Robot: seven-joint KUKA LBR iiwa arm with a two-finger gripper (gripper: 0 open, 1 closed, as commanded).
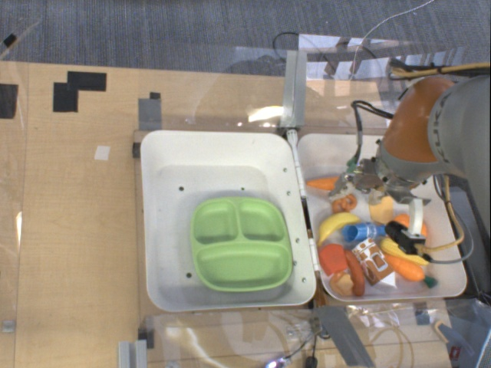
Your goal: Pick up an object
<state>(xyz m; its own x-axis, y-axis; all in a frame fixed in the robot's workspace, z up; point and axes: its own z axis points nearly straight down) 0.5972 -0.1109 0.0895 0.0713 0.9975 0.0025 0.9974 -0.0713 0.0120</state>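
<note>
Right bin [454, 278], near end: red block [333, 257], sausage [356, 271], printed carton [374, 259], carrot [406, 267].
Mid bin: banana [337, 225], long axis running 2 to 8 o'clock; blue piece [364, 231] touching it.
Far end: pretzel [344, 202], orange wedge [323, 183].
Hand [367, 182]: low over the far end; spread of its tips cannot be told. Pretzel lies nearest, toward 7 o'clock; banana beyond, same bearing.
Left bin [153, 228]: green tray [241, 244].

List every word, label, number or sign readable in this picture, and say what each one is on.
No text can be read.
Small brown and white box in the right bin: white marks on its face, too small and blurred to read.
Black shapes on the wooden bench: plain blocks, no letters.
Green divided plate: bears no writing.
</note>
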